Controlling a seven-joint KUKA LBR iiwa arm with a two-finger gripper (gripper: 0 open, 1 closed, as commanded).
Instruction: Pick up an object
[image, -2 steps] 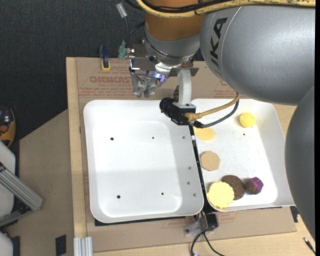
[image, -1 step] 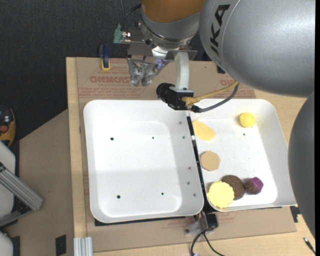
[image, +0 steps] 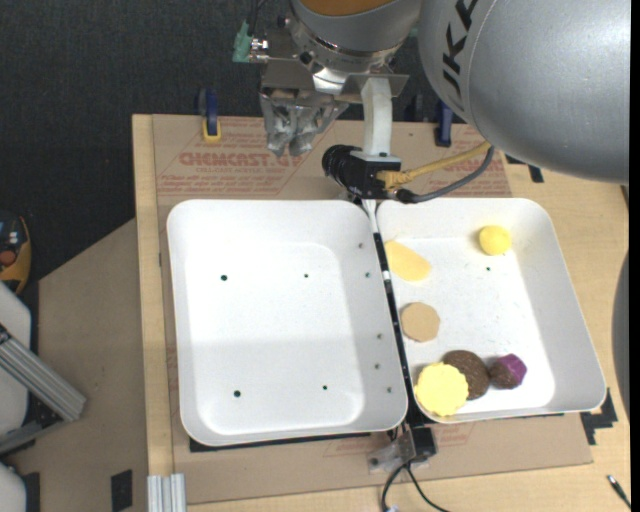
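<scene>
The gripper (image: 293, 128) hangs above the bench's far edge, beyond the left bin (image: 200, 330), over the printed cardboard (image: 160, 170) under the bins. Its metal fingers (image: 283, 130) point down and sit close together, with at most a narrow gap between the tips. Nothing lies between them, and they touch no object.

All the objects lie in the right bin (image: 560, 300), well apart from the fingers:
- A pale yellow oval (image: 407, 261) lies near the bin's left wall, in the far half. It is the object nearest the gripper.
- A small yellow ball (image: 493, 240) lies toward the far right corner.
- A tan disc (image: 420, 322) lies just nearer the camera than the oval, apart from it.
- A yellow round piece (image: 441, 389) lies at the near edge, touching or overlapping a dark brown disc (image: 470, 370) on its right.
- A purple piece (image: 509, 371) lies just right of the brown disc, touching it or very nearly so.

The left bin shows bare white floor with four small dark dots.

A black fixture (image: 352, 167) with a tan cable (image: 450, 165) sits at the far end of the seam between the bins, just right of the gripper. The arm's grey body (image: 550, 70) fills the upper right.
</scene>
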